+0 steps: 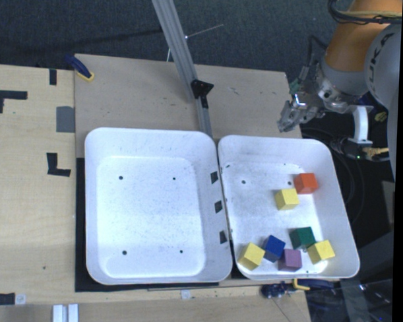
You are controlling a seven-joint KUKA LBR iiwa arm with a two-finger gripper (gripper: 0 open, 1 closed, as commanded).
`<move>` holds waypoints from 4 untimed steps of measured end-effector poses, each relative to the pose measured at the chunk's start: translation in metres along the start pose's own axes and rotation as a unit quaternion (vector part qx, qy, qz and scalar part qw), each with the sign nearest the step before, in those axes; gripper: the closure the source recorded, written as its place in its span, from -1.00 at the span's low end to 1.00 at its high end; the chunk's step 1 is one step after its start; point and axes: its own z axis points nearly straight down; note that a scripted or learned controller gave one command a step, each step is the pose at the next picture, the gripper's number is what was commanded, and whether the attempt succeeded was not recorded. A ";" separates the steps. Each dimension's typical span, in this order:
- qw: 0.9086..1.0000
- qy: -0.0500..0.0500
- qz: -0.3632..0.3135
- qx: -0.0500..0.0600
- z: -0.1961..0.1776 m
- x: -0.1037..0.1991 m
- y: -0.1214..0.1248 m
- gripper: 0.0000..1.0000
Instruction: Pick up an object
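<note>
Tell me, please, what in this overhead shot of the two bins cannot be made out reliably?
- Gripper: small and blurred above the right bin's far rim; finger state unreadable.
- Arm: cut off by the top and right edges.
- Purple cube: its near side is hidden by the bin's front wall.
- Small blue item below the bin: too small to identify.

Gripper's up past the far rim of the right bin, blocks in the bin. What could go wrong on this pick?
1. The blue cube, purple cube, dark green cube and two yellow cubes crowd the near corner; fingers may jam or grab two.
2. The two-finger gripper hangs outside the right white bin; a low approach could clip its rim.
</note>
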 end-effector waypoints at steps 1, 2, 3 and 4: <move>1.000 0.001 -0.002 0.003 0.002 0.055 -0.031 1.00; 1.000 0.001 -0.002 0.003 -0.005 0.106 -0.054 1.00; 1.000 0.001 -0.002 0.003 -0.008 0.157 -0.077 1.00; 1.000 0.001 -0.002 0.005 0.009 0.200 -0.106 1.00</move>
